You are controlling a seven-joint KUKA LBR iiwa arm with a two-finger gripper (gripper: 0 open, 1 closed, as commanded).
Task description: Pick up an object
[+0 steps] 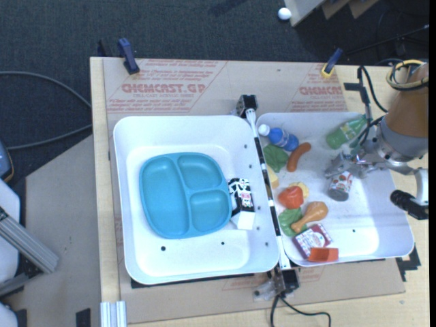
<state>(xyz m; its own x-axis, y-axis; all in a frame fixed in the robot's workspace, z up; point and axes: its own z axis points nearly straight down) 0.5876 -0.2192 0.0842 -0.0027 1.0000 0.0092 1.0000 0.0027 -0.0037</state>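
The left bin (129,182) holds a blue divided plate (185,194) and, at its right wall, a black-and-white carton (240,195). The right bin (381,240) holds toy food: a blue bottle (281,139), sausage (298,157), tomato (291,197), drumstick (310,214), red packet (313,239) and green bottle (345,131). The gripper (344,167) hangs over a small can (340,185); whether it grips cannot be told.

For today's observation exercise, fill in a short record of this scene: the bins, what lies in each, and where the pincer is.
left bin: blue divided plate, cow-patterned toy beside it
right bin: toy foods, among them a tomato, a drumstick, a sausage, a small can
pincer: over the right bin, just above the small can
grasp: cannot tell
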